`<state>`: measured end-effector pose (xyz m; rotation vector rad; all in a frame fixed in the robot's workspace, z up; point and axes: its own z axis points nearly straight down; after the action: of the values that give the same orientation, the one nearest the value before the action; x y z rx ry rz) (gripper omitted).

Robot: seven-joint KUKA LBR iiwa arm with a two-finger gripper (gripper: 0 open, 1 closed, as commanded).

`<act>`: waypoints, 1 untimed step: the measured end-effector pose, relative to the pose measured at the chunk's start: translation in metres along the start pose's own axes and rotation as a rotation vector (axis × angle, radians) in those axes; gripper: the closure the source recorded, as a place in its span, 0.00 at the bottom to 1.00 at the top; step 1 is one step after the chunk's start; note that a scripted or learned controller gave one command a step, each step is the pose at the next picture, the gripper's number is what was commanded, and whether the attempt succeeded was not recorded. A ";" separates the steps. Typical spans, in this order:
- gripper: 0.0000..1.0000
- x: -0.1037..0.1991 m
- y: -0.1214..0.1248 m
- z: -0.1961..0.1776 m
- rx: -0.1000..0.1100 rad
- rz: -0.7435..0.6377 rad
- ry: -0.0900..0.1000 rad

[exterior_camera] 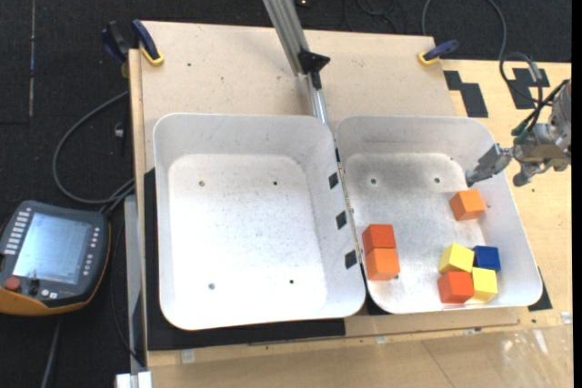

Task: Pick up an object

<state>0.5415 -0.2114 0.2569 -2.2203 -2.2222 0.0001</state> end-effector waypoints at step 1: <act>0.00 -0.007 0.040 0.133 -0.021 0.000 -0.008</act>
<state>0.5812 -0.2188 0.1240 -2.2352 -2.2363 -0.0137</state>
